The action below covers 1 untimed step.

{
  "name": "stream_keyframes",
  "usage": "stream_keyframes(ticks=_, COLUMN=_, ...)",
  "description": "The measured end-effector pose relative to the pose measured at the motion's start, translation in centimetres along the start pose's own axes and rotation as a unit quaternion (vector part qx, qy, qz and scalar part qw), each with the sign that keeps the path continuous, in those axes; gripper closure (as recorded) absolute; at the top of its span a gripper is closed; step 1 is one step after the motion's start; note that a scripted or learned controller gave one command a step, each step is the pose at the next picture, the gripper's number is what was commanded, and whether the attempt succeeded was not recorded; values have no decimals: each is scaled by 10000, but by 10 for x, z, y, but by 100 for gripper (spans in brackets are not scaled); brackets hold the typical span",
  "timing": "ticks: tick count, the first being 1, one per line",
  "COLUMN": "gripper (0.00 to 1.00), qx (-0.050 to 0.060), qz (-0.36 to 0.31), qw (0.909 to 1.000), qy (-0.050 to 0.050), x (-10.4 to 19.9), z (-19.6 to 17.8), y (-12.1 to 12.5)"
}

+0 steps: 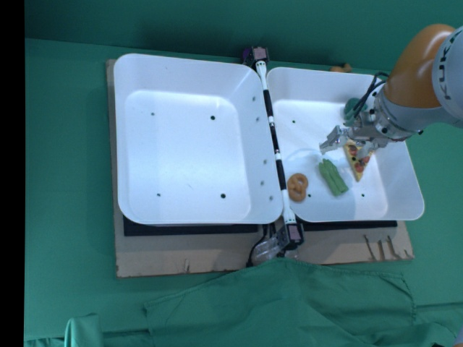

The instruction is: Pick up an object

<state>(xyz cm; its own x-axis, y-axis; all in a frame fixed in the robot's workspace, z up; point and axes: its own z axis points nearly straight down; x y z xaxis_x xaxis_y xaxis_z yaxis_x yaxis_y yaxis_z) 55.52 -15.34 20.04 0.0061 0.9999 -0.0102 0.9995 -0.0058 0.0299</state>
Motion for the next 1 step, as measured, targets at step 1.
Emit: stream_keyframes(ticks=1, gripper=0, qx=4, qz=-1, qw=10000, qy=-9, x=21, z=12, y=-54)
